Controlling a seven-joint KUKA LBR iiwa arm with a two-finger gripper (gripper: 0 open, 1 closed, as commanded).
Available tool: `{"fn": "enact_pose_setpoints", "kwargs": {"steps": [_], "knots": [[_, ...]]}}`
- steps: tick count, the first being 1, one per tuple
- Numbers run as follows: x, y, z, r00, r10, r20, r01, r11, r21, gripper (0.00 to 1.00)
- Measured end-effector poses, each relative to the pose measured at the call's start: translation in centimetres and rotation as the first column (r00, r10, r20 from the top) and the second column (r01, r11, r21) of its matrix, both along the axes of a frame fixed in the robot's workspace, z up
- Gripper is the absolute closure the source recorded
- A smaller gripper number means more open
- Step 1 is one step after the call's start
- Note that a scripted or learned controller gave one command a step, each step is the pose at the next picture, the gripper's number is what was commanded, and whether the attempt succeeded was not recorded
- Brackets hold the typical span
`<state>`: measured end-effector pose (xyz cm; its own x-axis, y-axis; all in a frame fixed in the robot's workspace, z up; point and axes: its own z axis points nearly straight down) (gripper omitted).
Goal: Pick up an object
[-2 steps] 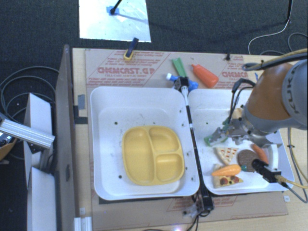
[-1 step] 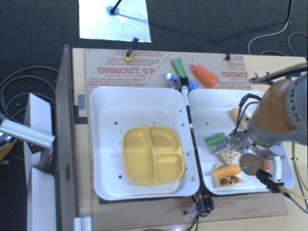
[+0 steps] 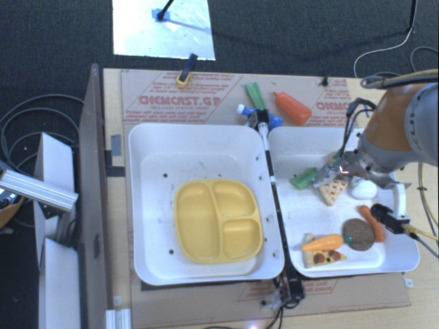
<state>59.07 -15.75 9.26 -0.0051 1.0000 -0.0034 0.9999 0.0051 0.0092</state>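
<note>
1. Camera view: two white bins sit side by side on the desk (image 3: 164, 91). The left bin (image 3: 147, 184) holds a yellow divided tray (image 3: 219, 219) lying flat at its centre, while the right bin (image 3: 405, 256) carries the loose toy foods, probably spread apart so that one can be taken singly.
2. The arm (image 3: 405, 125) comes in from 3 o'clock and bends down into the right bin's upper half, bringing the pincer (image 3: 334, 172) low over a pale cheese-like wedge (image 3: 333, 190), with a green piece (image 3: 302, 179) just beside it at 9 o'clock. I judge the wedge the likeliest thing to be picked up.
3. Towards 5 o'clock in that bin lie a brown round patty (image 3: 359, 234), a carrot (image 3: 324, 242) and a pizza slice (image 3: 324, 257), well apart from the pincer. A white egg-like lump (image 3: 363, 189) rests near the wrist.
4. Behind the bins, at 12 o'clock, an orange bottle-like toy (image 3: 293, 108) and a green stick (image 3: 254, 95) lie on the desk outside either bin.
5. Hard to make out: the pincer's tips are a blur of metal and glare, so I cannot tell whether it is spread or pressed together, nor whether it touches the wedge. The arm's upper part is cut off at the frame's right edge.
</note>
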Motion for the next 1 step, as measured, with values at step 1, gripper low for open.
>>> {"fn": "enact_pose_setpoints", "kwargs": {"steps": [1], "knots": [[-0.26, 0.14, 0.93, 1.000, -0.001, -0.004, 0.001, 1.000, 0.003, 1.00]]}}
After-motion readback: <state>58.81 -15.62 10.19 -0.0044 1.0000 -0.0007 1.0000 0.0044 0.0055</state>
